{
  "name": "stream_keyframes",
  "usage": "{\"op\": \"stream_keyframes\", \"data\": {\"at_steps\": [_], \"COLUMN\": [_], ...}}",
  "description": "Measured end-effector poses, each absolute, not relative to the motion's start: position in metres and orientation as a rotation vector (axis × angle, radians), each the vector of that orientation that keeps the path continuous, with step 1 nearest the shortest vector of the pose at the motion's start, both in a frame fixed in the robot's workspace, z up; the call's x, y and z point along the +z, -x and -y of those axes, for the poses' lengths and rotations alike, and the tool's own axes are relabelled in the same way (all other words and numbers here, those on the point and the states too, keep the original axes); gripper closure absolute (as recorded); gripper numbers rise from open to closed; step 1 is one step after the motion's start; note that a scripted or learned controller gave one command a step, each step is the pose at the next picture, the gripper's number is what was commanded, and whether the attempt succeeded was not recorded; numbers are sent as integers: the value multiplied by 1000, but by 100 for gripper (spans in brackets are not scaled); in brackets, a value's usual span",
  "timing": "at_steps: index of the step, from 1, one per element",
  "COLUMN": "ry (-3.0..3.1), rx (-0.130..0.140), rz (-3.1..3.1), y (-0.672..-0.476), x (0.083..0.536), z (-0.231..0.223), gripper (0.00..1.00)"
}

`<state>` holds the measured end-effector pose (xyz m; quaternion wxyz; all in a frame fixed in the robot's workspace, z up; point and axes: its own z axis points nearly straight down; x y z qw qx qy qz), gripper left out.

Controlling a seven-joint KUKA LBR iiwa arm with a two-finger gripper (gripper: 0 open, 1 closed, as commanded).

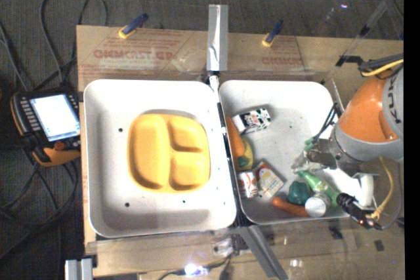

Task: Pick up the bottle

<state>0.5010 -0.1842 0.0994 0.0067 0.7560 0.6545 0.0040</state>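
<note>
From the camera above, the tabletop (92,49) carries two shallow white bins side by side. The left bin (105,141) holds a yellow divided tray (170,151) lying flat near its middle. The right bin (289,101) holds the clutter: a small black-and-white carton (254,119) toward twelve o'clock of that bin, an orange carrot (235,138) along the nine o'clock wall with a yellowish-green piece (247,155) just beside its lower end, a red-and-white can (247,184) and a light-coloured packet (269,181) touching each other near seven o'clock, and a second carrot (290,206) lying along the six o'clock edge. The bottle (320,183), clear green with a pale cap end (315,206), lies on its side toward five o'clock of the right bin, its cap pointing to the lower wall; a dark green rounded object (298,192) sits just beside it on the nine o'clock side, touching or nearly touching the carrot below. The grey arm with its orange band (371,115) reaches in from three o'clock, and the hand (317,157) sits low at the bin's three o'clock side, directly above the upper end of the bottle. Its parts are dark and run together with the bottle, so how far apart the hand stands, and whether it has hold of anything, cannot be told. A handheld screen device (49,118) lies off the tabletop at nine o'clock, and two clamps (133,25) (272,32) grip the far edge.
</note>
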Motion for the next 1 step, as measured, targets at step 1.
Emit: {"op": "stream_keyframes", "data": {"at_steps": [1], "ry": [-2777], "rx": [-9], "rz": [-1470], "y": [-502], "x": [205], "z": [164], "gripper": [100]}}
